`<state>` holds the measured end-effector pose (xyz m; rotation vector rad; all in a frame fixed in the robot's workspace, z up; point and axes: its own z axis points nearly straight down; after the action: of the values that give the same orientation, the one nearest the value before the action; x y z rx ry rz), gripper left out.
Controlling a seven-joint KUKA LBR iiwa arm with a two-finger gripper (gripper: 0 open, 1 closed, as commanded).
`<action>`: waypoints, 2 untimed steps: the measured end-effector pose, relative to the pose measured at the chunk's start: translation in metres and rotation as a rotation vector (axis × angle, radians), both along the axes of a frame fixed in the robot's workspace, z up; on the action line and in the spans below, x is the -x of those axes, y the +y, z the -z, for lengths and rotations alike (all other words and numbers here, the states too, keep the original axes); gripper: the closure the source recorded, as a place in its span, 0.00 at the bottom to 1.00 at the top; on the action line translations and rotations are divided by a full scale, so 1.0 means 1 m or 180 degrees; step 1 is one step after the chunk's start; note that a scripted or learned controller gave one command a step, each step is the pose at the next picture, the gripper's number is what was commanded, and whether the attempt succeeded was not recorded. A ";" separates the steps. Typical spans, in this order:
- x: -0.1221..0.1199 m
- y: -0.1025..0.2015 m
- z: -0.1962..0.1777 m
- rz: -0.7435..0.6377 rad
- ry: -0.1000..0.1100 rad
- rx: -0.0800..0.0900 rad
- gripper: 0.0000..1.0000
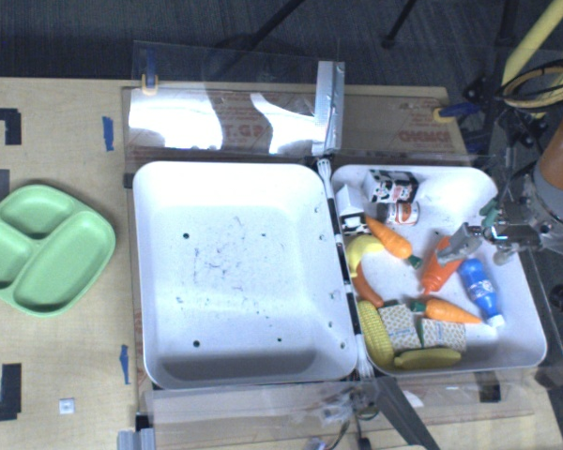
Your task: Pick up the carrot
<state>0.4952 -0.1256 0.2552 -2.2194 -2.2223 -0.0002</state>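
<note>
Several orange carrots lie in the right bin (521,340): one (391,237) near the middle left, one (438,268) tilted upright at the centre, one (450,311) lying flat lower down, and a small one (366,290) by the left wall. My gripper (479,235) reaches in over the bin's right rim. It hangs just above and to the right of the tilted centre carrot, and no carrot is seen in its grasp.
The right bin also holds a blue bottle (479,290), a cow-patterned can (395,195), a yellow fruit (359,251), a corn cob (372,333), two cracker packs (401,324) and a green pickle (428,355). The left bin (235,265) stands beside it. A green divided plate (43,248) sits far left.
</note>
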 end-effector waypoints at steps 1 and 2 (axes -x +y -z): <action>-0.056 -0.017 0.091 -0.0159 0.0000 0.0000 0.00; -0.027 -0.049 0.046 0.0213 -0.0008 0.0005 0.00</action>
<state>0.5219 -0.1748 0.2095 -2.2946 -2.1490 -0.0015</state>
